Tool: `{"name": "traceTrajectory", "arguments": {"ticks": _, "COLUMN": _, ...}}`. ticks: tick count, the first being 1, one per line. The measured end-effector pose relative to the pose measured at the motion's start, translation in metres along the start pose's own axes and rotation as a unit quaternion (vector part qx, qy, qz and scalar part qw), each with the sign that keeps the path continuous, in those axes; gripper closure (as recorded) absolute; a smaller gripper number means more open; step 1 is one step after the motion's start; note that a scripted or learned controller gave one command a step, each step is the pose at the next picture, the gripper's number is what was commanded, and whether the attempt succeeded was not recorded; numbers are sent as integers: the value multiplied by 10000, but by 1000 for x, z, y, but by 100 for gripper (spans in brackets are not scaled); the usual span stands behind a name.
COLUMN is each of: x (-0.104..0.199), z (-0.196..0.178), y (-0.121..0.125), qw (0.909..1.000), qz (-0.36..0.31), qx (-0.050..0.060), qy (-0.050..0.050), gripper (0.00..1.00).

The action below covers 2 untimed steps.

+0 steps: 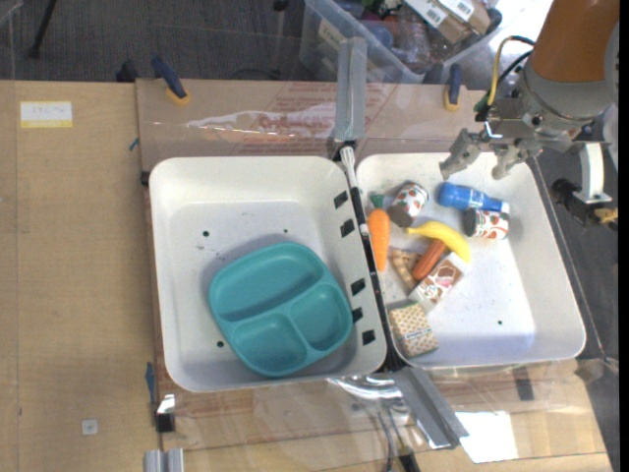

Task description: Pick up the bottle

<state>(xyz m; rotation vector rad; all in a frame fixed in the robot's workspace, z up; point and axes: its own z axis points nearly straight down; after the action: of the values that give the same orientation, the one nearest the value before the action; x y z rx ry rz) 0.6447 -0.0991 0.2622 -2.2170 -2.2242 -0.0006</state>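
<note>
A blue bottle (470, 199) lies on its side in the right bin (550, 303), near the bin's far edge, cap end toward the right. My gripper (485, 157) hangs just above and behind it, fingers spread wide apart with nothing between them. One finger (458, 154) points down to the left of the bottle, the other (511, 158) to its right. The bottle lies flat on the bin floor, apart from both fingers.
Around the bottle lie a yellow banana (442, 237), a small can (490, 224), a round brown-white item (407, 202), a carrot (378, 237), and snack packets (413, 327). The left bin (197, 214) holds a teal divided plate (280, 308). A divider (352, 214) separates the bins.
</note>
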Motion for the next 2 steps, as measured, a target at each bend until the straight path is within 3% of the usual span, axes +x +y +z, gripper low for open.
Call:
{"name": "traceTrajectory", "arguments": {"ticks": 1, "x": -88, "z": 158, "y": -1, "qw": 9992, "qz": -412, "qx": -13, "qy": -8, "gripper": 0}}
{"name": "traceTrajectory", "arguments": {"ticks": 2, "x": -89, "z": 146, "y": 1, "qw": 9992, "qz": -398, "qx": -40, "qy": -12, "gripper": 100}}
